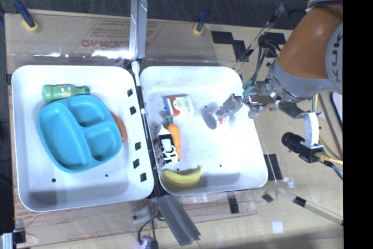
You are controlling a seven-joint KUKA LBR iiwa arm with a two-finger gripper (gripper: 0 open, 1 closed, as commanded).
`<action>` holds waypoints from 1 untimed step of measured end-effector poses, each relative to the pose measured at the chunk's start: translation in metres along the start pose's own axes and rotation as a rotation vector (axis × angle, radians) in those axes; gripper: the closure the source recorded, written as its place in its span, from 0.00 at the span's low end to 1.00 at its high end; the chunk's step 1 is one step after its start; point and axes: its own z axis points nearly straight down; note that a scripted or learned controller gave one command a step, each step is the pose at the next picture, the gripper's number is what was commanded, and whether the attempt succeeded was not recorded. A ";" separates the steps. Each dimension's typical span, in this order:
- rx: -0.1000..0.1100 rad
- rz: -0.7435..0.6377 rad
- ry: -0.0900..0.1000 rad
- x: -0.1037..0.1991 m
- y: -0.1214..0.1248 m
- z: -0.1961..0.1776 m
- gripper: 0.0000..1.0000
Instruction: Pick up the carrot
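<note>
Nearest the camera, at the front wall of the right bin (250, 175), lies a banana (182, 176). Just behind it stands a small black-and-white carton (166, 151), and touching that carton's right side is the carrot (173, 137). The carrot's long axis runs front to back, its green top pointing toward a red-and-white packet (178, 105) just beyond. Further back and well to the right, over the bin's bare floor, hangs the gripper (217, 115); its grey fingers appear slightly parted with nothing between them, though the blur makes this uncertain. The carrot therefore lies to the gripper's left and a little nearer the camera, close to the divider between the bins. The coming move likely calls for a leftward reach, with the fingers closing across the carrot's narrow width while staying clear of the carton pressed against it.
</note>
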 end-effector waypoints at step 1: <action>0.000 -0.266 0.000 0.030 0.039 0.131 0.00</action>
